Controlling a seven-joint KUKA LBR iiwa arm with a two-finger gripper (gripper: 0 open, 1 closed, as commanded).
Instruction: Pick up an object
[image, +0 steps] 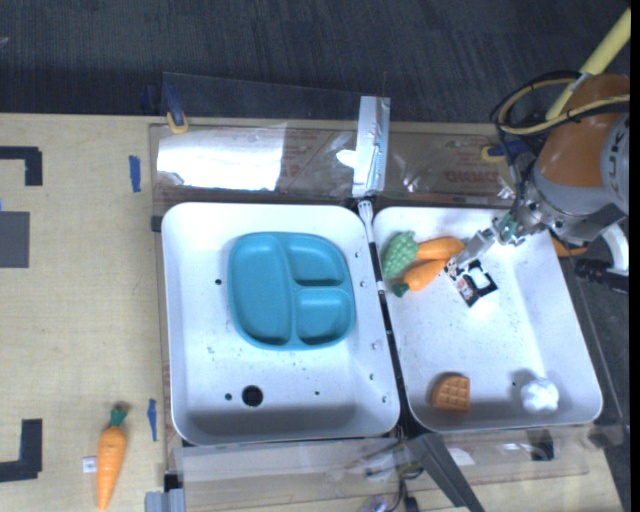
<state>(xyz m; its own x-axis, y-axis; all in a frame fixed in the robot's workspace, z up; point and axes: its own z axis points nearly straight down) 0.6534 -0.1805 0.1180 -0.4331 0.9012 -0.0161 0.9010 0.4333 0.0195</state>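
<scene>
My gripper (470, 279) hangs over the upper middle of the right bin (560, 330), its black fingers open with nothing between them. Just left of it lie two orange carrot pieces (430, 262) and a green leafy toy (398, 252), close to the gripper but apart from it. A brown waffle piece (451, 392) and a small white object (540, 396) rest near the bin's front wall. The grey arm with its orange band (580, 140) comes in from the upper right.
The left bin (190, 300) holds a blue divided plate (292, 288). A toy carrot (110, 456) lies on the bench at the front left, outside the bins. A clear plastic sheet (260, 150) stands behind the bins.
</scene>
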